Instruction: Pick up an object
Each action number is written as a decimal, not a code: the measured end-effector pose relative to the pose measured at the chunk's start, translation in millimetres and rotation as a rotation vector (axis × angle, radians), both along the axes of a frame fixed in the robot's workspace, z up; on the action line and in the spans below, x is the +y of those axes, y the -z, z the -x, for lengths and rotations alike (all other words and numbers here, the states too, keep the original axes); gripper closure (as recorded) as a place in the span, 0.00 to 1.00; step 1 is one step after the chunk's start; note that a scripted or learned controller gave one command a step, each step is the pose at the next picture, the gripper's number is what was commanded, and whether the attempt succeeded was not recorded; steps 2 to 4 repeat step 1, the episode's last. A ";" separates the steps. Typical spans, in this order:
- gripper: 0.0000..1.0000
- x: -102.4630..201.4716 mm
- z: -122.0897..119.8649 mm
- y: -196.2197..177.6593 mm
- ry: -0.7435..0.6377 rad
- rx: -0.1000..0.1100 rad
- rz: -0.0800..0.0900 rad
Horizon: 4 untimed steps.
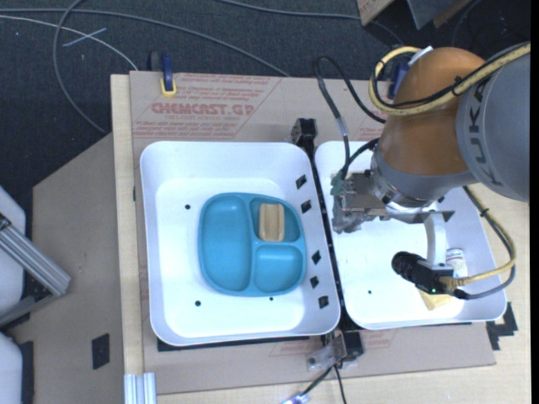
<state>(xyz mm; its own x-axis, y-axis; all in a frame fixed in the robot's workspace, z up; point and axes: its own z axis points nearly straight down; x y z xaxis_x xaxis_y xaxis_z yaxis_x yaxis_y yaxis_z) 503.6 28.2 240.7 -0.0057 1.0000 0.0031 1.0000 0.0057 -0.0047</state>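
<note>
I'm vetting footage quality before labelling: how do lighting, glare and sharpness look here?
Camera view: light is soft and even; the left bin and right bin are bright, near washed out, with faint shadows; the blue tray and tan block read crisply; the gripper looks slightly soft.

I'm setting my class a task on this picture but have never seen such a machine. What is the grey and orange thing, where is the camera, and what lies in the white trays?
It is a robot arm, grey with an orange band, reaching in from the picture's right. One camera fixed above the bench looks down at a slant. Its gripper hangs over the right shallow white bin. The left shallow white bin holds a blue plastic divided plate, with a tan wooden block in its upper right compartment. This view does not show whether the gripper holds anything.
</note>
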 end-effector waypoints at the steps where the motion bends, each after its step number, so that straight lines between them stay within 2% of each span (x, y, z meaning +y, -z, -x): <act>1: 1.00 56.6 6.0 15.7 0.000 0.001 0.000; 4: 1.00 56.6 6.0 15.7 0.000 0.001 0.000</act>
